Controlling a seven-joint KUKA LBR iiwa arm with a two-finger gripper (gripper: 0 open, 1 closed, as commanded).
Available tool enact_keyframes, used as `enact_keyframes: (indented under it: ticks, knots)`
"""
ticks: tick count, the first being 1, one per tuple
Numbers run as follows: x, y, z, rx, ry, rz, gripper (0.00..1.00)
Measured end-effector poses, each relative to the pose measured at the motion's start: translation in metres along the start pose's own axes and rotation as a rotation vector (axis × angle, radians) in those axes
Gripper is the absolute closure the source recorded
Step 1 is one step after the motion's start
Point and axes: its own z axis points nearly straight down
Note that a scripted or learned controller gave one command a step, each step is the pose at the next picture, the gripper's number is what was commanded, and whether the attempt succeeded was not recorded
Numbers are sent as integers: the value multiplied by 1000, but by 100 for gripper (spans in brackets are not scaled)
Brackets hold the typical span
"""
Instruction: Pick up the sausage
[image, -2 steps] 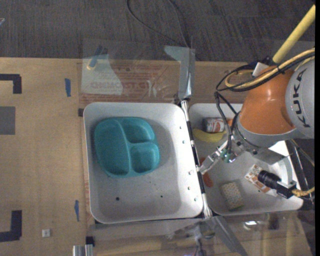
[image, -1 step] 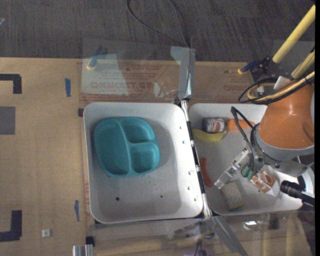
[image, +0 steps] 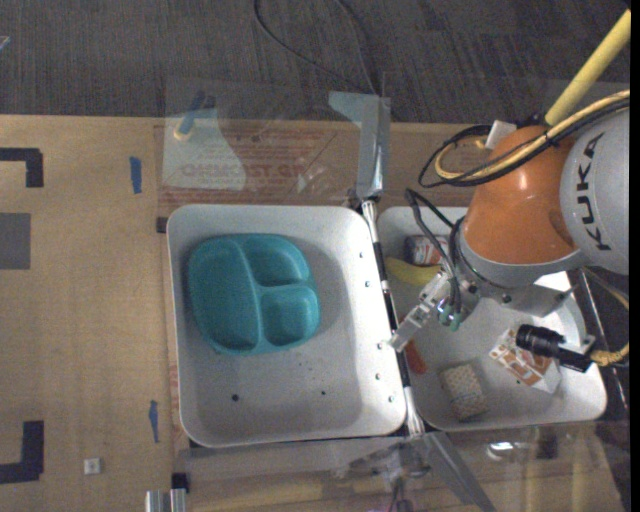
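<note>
A small reddish-brown piece, which looks like the sausage (image: 416, 361), lies in the right bin (image: 590, 400) close to its left wall. My gripper (image: 405, 334) reaches down and to the left from the orange wrist, its tip just above and left of that piece, over the bin's left rim. Nothing shows between its tips. The arm's body hides the middle and back of the right bin.
The left bin (image: 200, 400) holds a teal divided plate (image: 253, 292). The right bin also holds a beige waffle-like block (image: 463, 389), an orange-and-white packet (image: 521, 358), a yellow item (image: 412, 272) and a small can (image: 421, 247). A black cable plug (image: 545, 341) hangs over the packet.
</note>
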Motion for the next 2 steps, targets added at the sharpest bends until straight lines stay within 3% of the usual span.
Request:
enact_keyframes:
  ticks: [1, 2]
  knots:
    - [-2, 0, -10, -4, -4, 3, 100]
    - [-14, -37, -26, -1, 0, -558, 100]
